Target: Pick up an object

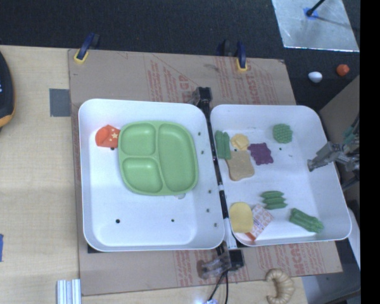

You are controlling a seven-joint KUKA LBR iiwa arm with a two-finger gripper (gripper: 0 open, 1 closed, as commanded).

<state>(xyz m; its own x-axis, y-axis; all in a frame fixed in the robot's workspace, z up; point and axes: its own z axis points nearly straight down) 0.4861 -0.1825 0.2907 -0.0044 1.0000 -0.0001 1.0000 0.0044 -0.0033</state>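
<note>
At right edge, pincer partly cut off over right bin, finger state unclear; red cardboard print unreadable.

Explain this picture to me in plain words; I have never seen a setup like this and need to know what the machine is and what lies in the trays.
One camera looks down at a slant on a bench. Two shallow white bins sit side by side. The left bin holds a green divided plate with a small red toy beside it. The right bin holds small toy foods: green pieces, a purple piece, a tan piece and a yellow piece. The robot arm reaches in from the right; its gripper sits at the right bin's edge, with nothing seen between its fingers.
</note>
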